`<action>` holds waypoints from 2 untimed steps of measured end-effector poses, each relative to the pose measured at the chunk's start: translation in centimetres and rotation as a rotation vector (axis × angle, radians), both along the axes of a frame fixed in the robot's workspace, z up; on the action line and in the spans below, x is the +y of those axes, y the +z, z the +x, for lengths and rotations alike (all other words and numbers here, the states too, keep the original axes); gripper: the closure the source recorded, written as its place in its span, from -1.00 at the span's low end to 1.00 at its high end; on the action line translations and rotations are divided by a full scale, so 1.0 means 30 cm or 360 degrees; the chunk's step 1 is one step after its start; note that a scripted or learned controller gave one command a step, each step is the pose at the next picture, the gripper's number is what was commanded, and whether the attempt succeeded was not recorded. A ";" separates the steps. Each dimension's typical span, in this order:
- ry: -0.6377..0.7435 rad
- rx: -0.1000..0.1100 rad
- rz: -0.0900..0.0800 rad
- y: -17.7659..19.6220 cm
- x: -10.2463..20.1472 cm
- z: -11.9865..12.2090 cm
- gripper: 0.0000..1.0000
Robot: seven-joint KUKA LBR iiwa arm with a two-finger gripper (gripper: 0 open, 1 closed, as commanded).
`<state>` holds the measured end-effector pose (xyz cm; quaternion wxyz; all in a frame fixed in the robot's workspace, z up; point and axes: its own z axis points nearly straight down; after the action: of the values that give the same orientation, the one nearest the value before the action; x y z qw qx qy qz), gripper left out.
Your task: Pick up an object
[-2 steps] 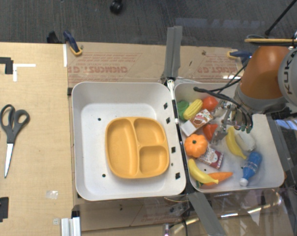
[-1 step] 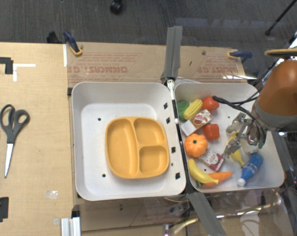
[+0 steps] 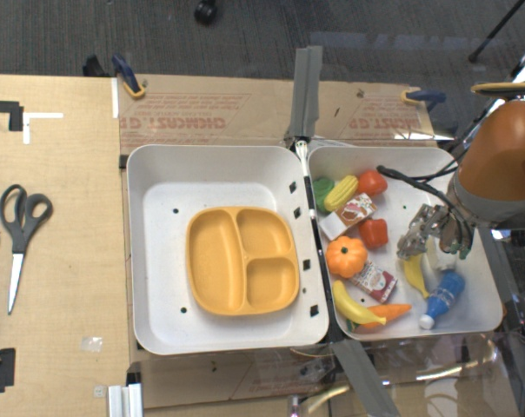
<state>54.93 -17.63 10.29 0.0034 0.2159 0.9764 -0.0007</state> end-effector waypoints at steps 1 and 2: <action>-0.0019 0.0008 0.0003 -0.036 0.067 -0.178 1.00; 0.0181 0.0010 0.0005 -0.039 0.253 -0.174 1.00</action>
<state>49.70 -10.04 9.12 0.0000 0.1601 0.9871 0.0002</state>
